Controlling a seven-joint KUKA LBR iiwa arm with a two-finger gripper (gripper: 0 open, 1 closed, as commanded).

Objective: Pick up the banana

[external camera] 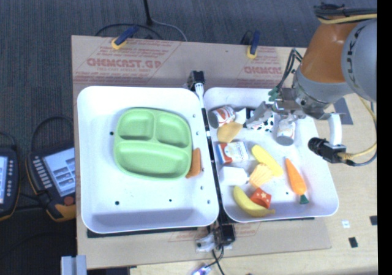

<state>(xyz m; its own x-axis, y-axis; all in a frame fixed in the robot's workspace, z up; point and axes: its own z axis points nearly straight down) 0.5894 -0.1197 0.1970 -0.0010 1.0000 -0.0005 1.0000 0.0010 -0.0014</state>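
The banana is yellow and curved, lying near the front edge of the right bin. A small red piece rests against its right end. My gripper hangs over the back half of the right bin, well behind the banana and apart from it. Its grey body covers whatever lies beneath it. The grey arm with its orange band comes in from the upper right.
Around the banana lie a carrot, a yellow wedge, a yellow oblong fruit, a white-and-red packet and a can. The left bin holds a green divided plate and an orange piece.
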